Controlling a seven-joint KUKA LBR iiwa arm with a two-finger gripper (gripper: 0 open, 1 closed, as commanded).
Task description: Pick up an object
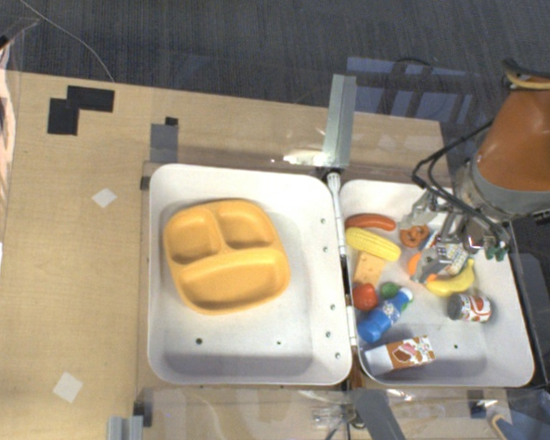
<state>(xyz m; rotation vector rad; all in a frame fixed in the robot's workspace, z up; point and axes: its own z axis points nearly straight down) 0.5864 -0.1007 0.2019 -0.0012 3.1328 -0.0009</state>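
Observation:
My gripper [448,251] hangs over the upper right part of the right bin [508,354], just above a yellow banana [450,283]. A small orange toy [413,237] lies to its left and a red-and-white can [471,308] lies below it. Further left in this bin are a red sausage [372,221], a corn cob [373,242], a cheese wedge [371,266], a tomato [365,294], a green piece [389,289], a blue bottle [378,320] and a small brown carton [407,353]. Nothing is visibly lifted.
The left bin [248,352] holds a yellow divided plate [225,254]. A metal divider [340,256] separates the two bins. The arm's orange band [531,137] rises at the upper right, with cables around the wrist.

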